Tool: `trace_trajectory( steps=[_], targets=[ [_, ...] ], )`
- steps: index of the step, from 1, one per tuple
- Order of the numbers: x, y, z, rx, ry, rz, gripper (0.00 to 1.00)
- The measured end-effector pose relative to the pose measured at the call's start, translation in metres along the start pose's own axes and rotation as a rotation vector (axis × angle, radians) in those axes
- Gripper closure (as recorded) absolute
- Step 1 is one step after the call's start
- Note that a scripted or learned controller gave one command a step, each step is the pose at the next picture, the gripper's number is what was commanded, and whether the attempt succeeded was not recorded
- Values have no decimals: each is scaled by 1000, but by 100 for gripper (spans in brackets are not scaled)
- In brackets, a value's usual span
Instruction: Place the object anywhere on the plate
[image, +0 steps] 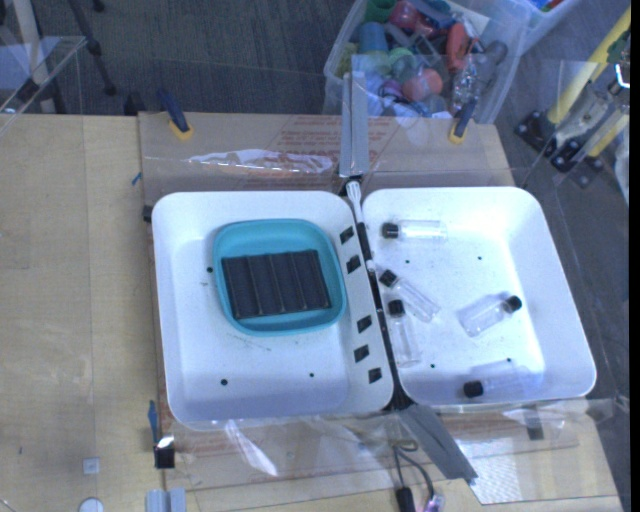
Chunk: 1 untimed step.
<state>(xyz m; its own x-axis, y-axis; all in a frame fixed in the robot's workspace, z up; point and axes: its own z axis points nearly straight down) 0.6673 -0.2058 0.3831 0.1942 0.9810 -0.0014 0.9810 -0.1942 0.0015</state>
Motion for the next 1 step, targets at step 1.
trace_trajectory(
  steps=[1],
  targets=[
    [35, -7, 73, 3, 1, -26, 0]
  ],
)
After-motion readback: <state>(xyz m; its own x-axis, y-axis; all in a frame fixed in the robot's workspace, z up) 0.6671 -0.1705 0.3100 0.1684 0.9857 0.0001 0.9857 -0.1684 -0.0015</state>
